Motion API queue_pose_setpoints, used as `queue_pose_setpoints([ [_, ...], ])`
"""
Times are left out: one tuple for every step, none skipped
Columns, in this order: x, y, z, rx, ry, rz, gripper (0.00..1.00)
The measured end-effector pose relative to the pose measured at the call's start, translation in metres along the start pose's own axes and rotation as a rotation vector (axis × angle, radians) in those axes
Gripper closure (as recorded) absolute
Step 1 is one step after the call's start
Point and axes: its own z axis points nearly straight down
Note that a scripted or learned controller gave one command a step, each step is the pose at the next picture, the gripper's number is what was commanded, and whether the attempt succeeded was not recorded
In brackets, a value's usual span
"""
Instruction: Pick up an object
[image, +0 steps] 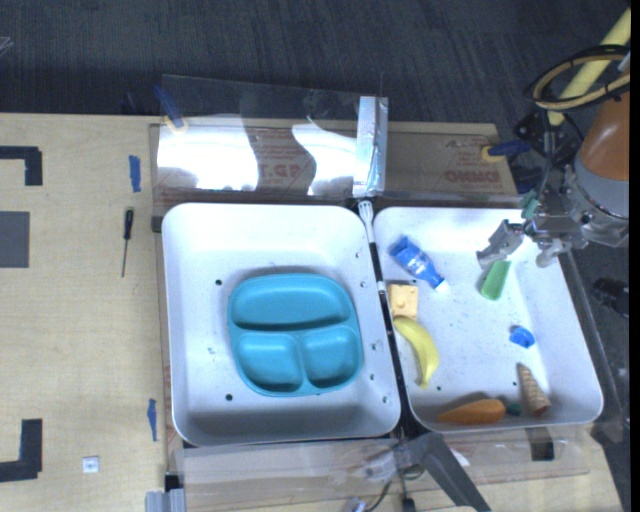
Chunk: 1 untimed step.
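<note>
Gripper (522, 243) hangs with fingers spread wide and holding nothing, poised just above the green piece (493, 280) in the right bin (585, 345), which we judge the nearest pick, banana (420, 346) and carrot (472, 410) lying farther off.

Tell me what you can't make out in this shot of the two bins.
- Gripper, camera view: whether it touches the green object below it; the slanted angle hides the height gap.
- Arm: cut off by the right edge.
- Small dark green item between carrot and cone: too small to identify.
</note>
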Motion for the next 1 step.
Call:
queue_pose_setpoints([
  [-0.0272, 0.0242, 0.0796, 0.009, 0.001, 0.014, 0.0],
])
